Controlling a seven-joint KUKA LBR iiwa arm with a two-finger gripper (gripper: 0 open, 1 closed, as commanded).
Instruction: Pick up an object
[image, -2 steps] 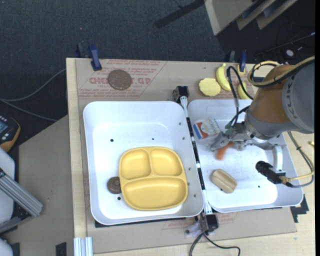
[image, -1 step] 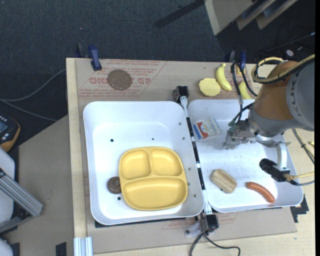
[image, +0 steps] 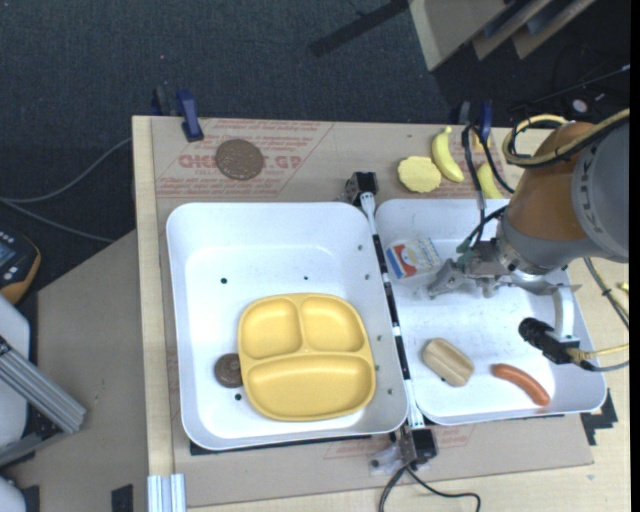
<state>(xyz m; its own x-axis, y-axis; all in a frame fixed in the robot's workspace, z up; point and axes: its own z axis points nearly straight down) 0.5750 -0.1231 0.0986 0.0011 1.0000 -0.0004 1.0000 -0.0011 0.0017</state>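
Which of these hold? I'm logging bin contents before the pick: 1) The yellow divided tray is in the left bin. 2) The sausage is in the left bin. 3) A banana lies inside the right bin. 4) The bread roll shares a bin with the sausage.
1) True: the yellow divided tray lies in the left bin.
2) False: the sausage is in the right bin.
3) False: the banana lies on the bench behind it.
4) True: the bread roll is in the right bin.
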